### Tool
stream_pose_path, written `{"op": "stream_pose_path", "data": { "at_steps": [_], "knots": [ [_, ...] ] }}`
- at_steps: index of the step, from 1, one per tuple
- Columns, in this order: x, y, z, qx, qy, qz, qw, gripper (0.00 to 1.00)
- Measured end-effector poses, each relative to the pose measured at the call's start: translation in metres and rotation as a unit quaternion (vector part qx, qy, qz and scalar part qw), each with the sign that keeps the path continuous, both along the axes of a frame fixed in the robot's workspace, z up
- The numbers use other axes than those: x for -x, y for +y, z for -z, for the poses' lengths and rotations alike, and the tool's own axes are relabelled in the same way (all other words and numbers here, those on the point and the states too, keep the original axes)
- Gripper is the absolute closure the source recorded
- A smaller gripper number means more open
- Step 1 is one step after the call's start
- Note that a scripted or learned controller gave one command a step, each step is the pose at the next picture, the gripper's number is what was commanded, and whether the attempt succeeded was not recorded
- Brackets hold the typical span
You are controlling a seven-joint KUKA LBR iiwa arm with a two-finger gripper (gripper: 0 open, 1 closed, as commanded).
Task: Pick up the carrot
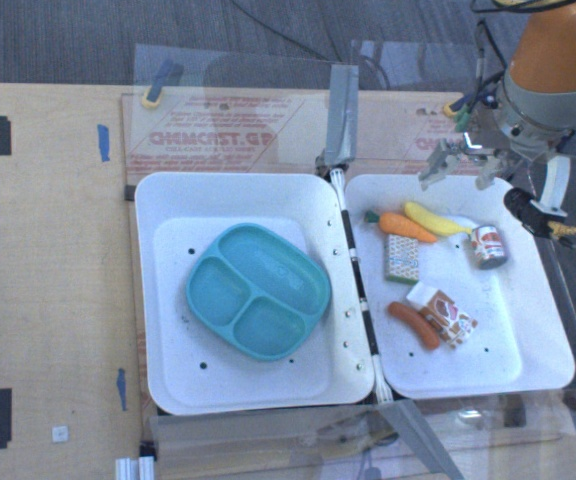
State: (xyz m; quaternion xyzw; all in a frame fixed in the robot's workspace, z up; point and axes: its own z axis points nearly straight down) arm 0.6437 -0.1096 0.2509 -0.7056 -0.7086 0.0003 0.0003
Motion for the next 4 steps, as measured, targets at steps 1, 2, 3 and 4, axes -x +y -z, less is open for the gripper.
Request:
{"op": "stream_pose_path", "data": {
  "at_steps": [1,2,3,4],
  "knots": [
    [-0.022,-0.018,0.151,0.0007,-0.002,-0.029,0.9996,0.0],
    [0.031,0.013,0.139,-0.0006,0.0,-0.139,0.9903,0.0],
    [0.03,0.009,0.129,0.0003,-0.002,-0.136,0.9907,1.0],
    [0.014,0.035,0.066,0.0007,-0.002,-0.081,0.9967,1.0]
  ]
}}
